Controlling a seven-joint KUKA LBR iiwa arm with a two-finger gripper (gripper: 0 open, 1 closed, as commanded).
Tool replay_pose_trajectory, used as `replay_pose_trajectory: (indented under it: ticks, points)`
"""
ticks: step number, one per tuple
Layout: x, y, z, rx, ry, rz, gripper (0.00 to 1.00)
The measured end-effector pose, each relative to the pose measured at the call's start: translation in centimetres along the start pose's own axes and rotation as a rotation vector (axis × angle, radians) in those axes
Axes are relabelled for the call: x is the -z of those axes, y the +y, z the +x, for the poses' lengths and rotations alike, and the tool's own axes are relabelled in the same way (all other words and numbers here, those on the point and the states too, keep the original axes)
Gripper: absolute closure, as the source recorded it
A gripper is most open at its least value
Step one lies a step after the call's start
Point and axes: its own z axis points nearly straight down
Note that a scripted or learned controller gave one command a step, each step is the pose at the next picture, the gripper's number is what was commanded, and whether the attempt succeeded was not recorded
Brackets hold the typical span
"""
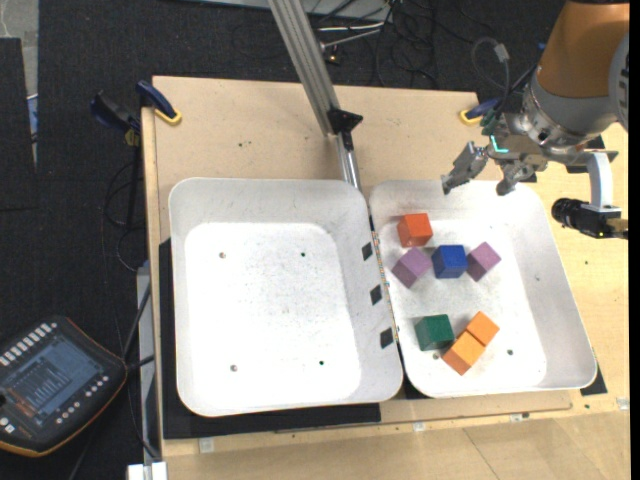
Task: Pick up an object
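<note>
Cubes, seven, all in right bin (560, 298): red cube (414, 229) nearest far-left corner, purple cube (411, 266) just beside it toward the near edge, blue cube (450, 261) touching or nearly touching purple, second purple cube (484, 259) just right of blue. Green cube (434, 331) near left wall, two orange cubes (482, 328) (462, 352) touching, close to near edge. Left bin (200, 268) beside it on surface (250, 118), walls meeting at middle. End effector (490, 171) over far edge of right bin, fingers spread apart, nothing between them, clear of every cube. Likely poised high before a descent; no target evident yet. Red cube closest, somewhat separated from neighbours on far side, so probably easiest grab. Middle cluster tight, risk of nudging neighbours. Task not yet done.
</note>
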Motion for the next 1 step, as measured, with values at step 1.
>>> replay_pose_trajectory:
  ticks: [1]
  points:
    - [0.26, 0.07, 0.00, 0.001, -0.001, -0.005, 0.00]
